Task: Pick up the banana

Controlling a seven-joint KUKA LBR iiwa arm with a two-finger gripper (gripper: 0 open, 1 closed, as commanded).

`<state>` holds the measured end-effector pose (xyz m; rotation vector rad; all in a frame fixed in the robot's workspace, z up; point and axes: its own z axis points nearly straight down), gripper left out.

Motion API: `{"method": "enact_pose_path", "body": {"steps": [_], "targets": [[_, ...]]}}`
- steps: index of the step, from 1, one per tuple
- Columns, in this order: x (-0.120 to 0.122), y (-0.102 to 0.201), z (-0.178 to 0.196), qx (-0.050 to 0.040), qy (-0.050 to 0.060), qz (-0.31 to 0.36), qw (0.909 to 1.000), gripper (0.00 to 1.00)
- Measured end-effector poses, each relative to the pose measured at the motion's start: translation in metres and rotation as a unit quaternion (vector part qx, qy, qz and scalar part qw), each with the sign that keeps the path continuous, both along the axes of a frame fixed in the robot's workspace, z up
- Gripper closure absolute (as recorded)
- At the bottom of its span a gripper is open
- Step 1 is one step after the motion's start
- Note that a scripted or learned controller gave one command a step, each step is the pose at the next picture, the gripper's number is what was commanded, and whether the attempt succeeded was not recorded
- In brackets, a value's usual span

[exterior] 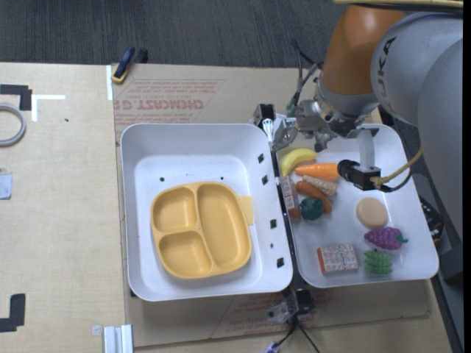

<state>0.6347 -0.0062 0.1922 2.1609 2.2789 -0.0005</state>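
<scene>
The banana [296, 158] lay just above the carrot [318, 170]. It looked like light, stiff, smooth plastic, best pinched across its middle. The gripper's [294, 129] state could not be told.

Yellow divided tray [200, 230], carrot [318, 171], grapes [384, 237]

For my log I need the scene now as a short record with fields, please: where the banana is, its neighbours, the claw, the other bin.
banana: right bin, upper left corner, not lifted
neighbours: carrot touching its lower right side
claw: just above the banana, grip state unclear
left bin: yellow divided plate
</scene>
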Motion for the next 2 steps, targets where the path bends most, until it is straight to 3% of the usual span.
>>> {"method": "enact_pose_path", "body": {"steps": [1,2], "targets": [[-0.030,0.014,0.000,0.0004,0.001,-0.021,0.9998,0.00],[0.020,0.022,0.000,-0.0003,0.000,0.058,0.9983,0.00]]}}
